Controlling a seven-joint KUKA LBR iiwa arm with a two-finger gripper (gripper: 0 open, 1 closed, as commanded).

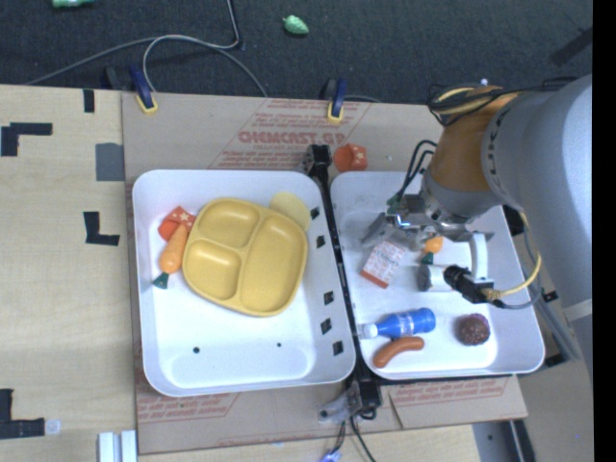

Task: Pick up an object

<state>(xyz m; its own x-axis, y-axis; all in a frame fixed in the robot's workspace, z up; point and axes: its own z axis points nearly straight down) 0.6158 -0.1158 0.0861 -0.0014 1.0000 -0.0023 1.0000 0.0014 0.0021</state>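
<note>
Nearest me, along the front edge of the right bin (525,362), lies a reddish sausage (398,351). Just behind it is a blue bottle (408,323) on its side, its white cap pointing at the divider between the bins. A dark brown ball (473,329) sits near the bin's front right corner, apart from both.

Towards the middle of that bin, a small red-and-white packet (383,263) lies flat, with a small dark piece (423,277) to its right and a little orange bit (433,245) just beyond that. The gripper (409,224) hangs low over the bin's back half, just behind the packet and close to it. From here I cannot tell whether it is parted or closed, and nothing shows in its grasp. The grey arm (549,162) with its orange band (462,152) comes in over the bin's right side.

In the left bin (231,373), a yellow divided plate (245,256) fills the back half. A carrot (173,250) and a red piece (176,221) lie against its left side, and a pale yellow thing (289,205) peeks out at its back right.

Beyond the bins, an orange-red object (351,157) rests on the cardboard (279,133) by the divider's far end. Two clamps (335,99) grip the cardboard's back edge. Farthest off, two green items (295,25) lie on the dark floor.
</note>
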